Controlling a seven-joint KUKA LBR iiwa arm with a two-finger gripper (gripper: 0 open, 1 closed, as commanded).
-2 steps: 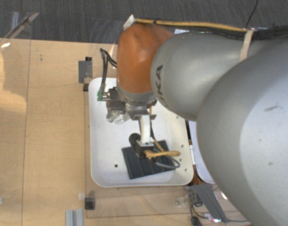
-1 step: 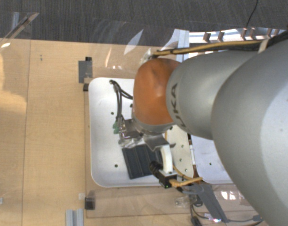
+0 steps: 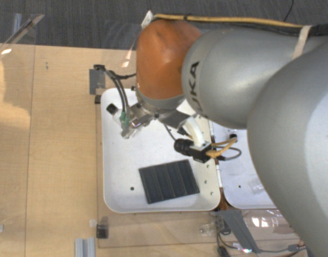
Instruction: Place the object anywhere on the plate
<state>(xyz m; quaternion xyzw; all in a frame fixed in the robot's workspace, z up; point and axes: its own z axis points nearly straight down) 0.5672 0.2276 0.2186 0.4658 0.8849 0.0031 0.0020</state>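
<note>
A dark grey ribbed rectangular plate lies flat in the near part of the left white bin. My gripper hangs over the far left part of that bin, well away from the plate, under the orange wrist band. A small greenish piece shows right at the gripper's tip; whether it is a held object or part of the tool is unclear. A small black item lies on the bin floor just left of the gripper, close to the far left corner.
The big grey arm covers the top right and most of the right bin. A black cable connector with orange wires hangs over the divide between the bins. Wooden bench surface stretches to the left.
</note>
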